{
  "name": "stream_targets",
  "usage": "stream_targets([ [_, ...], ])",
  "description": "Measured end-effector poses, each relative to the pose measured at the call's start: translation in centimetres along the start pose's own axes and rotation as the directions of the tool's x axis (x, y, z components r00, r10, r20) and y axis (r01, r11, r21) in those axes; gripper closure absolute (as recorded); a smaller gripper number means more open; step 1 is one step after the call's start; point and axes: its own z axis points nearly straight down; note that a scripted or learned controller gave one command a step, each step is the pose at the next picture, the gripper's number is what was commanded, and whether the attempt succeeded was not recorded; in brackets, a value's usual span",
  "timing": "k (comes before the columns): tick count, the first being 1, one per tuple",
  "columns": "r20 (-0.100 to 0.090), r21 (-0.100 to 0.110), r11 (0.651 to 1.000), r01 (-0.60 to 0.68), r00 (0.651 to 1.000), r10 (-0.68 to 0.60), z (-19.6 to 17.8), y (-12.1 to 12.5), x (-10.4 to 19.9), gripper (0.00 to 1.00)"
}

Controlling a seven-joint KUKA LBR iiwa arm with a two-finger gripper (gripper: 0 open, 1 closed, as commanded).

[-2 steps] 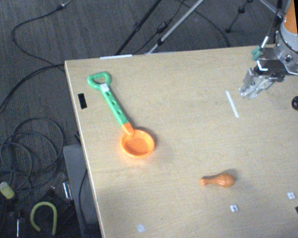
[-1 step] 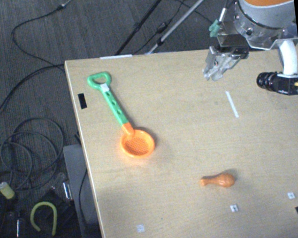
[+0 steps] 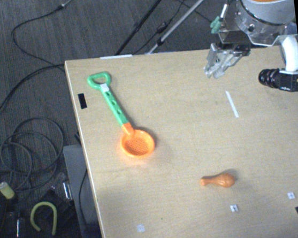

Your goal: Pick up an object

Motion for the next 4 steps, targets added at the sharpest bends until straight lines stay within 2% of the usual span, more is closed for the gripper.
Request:
stream_targets([
  [4, 0.010, 0.006, 1.000, -0.001, 1.000, 0.001, -3.6, 0.2, 0.0, 1.00],
])
